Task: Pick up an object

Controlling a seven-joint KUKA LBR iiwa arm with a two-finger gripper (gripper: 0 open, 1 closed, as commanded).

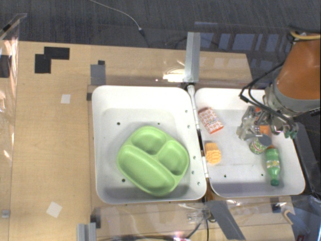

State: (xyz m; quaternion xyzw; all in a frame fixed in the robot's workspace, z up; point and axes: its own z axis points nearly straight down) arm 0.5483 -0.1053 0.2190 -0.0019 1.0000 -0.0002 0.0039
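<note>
The gripper [257, 130] sits low in the right bin [235, 179], right over a small round can [260, 145] — honestly can't tell its grip. A green bottle [272, 166] lies just beside it; the left bin [108, 104] holds a green divided plate [153, 159].

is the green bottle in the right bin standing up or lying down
Lying down. The green bottle rests on its side on the floor of the right bin, its length running toward the near rim, just below the gripper.

Glossy plastic plate [153, 158] — smooth white bins [108, 134], wooden bench [45, 149].
</note>
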